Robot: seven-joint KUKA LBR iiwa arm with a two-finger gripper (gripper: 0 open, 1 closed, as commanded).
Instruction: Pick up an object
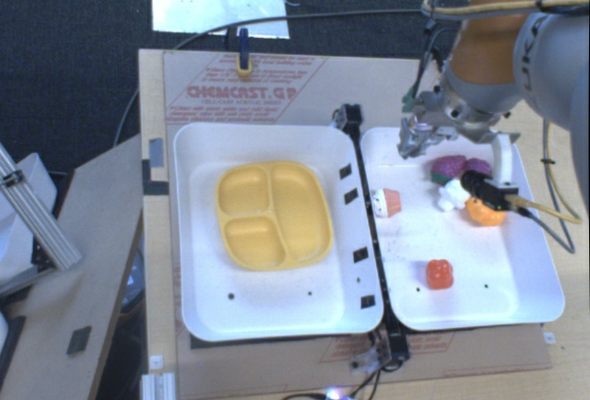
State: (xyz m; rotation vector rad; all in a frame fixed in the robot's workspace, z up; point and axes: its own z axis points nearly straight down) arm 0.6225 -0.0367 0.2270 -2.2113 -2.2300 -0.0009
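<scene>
One yellow tray (274, 225) left of the bin divider (366, 223); five small objects right of it; pincer (412, 140) above these, finger state indiscernible.

Red print reading "CHEMCAST" runs across the clear sheet (241, 92), well left of the claw (412, 142); smaller lines unreadable.

1. Both white bins (277, 315) look like smooth, glossy plastic.
2. Yellow divided tray (274, 213) inside the left bin: matt plastic.
3. Board (304, 85) under the bins: printed cardboard, matt.
4. Arm's orange band (493, 20), above the right bin: glossy.
</scene>
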